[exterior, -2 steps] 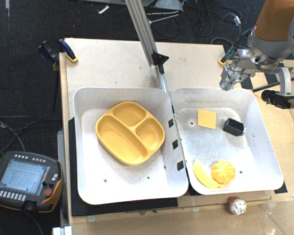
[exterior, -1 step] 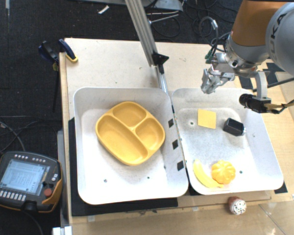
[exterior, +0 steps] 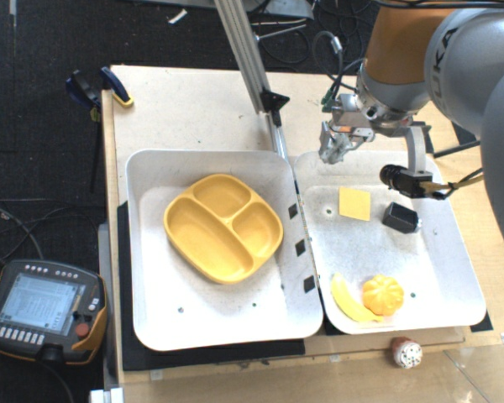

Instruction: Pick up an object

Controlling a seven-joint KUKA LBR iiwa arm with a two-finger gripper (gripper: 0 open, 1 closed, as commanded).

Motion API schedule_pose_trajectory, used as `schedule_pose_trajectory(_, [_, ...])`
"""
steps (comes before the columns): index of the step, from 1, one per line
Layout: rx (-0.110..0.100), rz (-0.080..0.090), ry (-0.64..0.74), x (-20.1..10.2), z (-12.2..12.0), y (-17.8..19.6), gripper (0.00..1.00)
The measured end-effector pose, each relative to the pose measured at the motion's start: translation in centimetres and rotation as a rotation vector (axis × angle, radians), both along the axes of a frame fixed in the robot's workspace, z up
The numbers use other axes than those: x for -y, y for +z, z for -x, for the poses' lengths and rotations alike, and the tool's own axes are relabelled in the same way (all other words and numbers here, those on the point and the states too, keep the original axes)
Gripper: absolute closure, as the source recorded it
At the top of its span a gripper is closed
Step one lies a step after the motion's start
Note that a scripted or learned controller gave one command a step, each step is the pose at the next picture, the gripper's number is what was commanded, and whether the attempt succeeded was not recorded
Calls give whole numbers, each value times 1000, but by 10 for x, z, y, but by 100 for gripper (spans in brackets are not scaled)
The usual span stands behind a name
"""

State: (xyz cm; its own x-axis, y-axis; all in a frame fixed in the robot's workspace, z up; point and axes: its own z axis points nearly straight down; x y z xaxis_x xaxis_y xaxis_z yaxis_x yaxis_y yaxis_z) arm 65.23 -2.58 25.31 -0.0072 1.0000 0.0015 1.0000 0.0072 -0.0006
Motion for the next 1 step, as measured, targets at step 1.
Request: schedule_pose_trajectory(1, [-1, 0, 0, -44, 6, -8, 100])
